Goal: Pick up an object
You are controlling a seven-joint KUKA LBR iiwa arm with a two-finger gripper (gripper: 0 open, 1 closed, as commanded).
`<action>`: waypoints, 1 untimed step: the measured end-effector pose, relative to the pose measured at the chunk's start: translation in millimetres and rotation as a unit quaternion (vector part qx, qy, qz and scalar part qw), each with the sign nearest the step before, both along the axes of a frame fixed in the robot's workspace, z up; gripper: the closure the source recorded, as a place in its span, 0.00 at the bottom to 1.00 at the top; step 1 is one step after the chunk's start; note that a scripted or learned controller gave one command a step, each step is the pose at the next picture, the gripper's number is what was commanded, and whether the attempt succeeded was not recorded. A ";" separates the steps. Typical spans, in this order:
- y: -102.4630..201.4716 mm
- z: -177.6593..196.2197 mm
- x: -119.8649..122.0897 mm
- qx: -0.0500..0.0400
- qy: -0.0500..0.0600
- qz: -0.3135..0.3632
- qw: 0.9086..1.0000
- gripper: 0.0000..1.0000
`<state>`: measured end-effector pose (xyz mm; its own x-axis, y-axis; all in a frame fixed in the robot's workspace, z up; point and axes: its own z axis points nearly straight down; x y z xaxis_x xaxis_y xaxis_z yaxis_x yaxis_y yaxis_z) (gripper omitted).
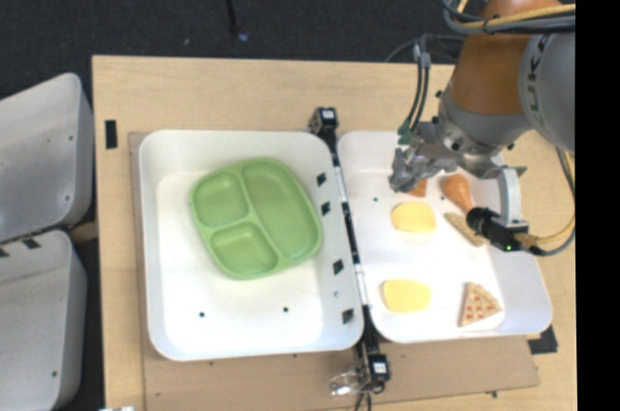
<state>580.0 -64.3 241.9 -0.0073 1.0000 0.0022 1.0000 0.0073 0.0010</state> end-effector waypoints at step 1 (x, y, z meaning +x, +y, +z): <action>48.7 10.0 -10.3 0.000 0.001 0.000 1.000 1.00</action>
